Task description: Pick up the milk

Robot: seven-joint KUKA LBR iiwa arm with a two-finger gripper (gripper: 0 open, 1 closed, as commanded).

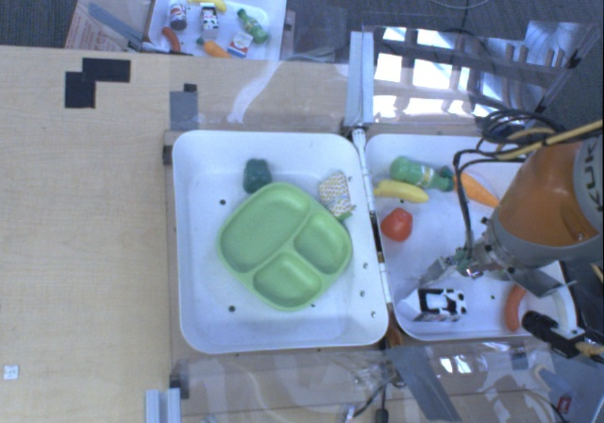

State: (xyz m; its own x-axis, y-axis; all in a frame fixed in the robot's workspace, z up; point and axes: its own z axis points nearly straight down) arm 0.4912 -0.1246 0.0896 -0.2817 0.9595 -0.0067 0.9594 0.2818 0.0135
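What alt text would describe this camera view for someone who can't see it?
A grey and orange robot arm reaches into the right white bin, its gripper just above a black-and-white milk carton. The left white bin holds a green divided plate.

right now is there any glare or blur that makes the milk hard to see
Camera view: bright window-like glare falls on the clear panel behind the right white bin, not on the black-and-white milk carton; the carton looks small and slightly soft but readable, with the grey gripper just above it casting little shadow.
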